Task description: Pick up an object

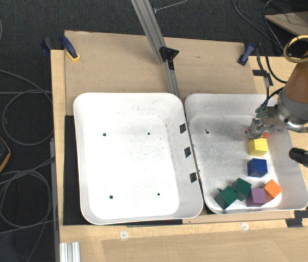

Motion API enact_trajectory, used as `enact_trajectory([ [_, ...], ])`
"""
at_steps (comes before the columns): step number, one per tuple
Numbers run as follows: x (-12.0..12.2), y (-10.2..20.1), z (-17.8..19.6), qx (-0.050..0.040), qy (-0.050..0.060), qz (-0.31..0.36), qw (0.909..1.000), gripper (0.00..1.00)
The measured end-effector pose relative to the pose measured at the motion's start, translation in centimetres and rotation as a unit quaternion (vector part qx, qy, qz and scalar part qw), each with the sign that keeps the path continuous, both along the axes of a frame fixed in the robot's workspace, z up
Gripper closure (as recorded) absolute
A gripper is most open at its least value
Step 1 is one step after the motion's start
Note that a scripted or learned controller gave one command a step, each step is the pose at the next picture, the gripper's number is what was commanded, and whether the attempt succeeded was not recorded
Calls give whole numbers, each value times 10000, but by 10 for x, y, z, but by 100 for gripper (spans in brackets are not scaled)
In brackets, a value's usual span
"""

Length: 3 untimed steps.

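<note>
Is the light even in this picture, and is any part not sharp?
Camera view: light is soft and even, the left bin bright white without strong glare; the blocks cast only faint shadows; the gripper over the yellow block looks slightly blurred, as does the whole grainy image.

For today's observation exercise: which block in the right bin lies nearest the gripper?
The yellow block, just below the gripper; the blue, green, purple and orange ones sit further down.

The worktop (116,64) looks like matt, pale wood board. Both bins (126,157) look like smooth white plastic with a faint sheen, speckled with dark scuffs. The cubes (258,167) are matt and evenly coloured. The strut (151,21) is dull grey metal. The floor (17,15) is dark, rough carpet.
</note>
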<state>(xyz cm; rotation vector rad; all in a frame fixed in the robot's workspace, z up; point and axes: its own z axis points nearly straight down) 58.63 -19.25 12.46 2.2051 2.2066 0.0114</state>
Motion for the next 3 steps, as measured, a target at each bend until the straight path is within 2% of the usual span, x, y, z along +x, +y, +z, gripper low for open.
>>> enact_trajectory([
  [1,-6,0,62,40,68,2,10000,100],
  [2,-4,0,116,38,63,8,10000,100],
  [3,-3,0,116,45,91,4,9999,100],
])
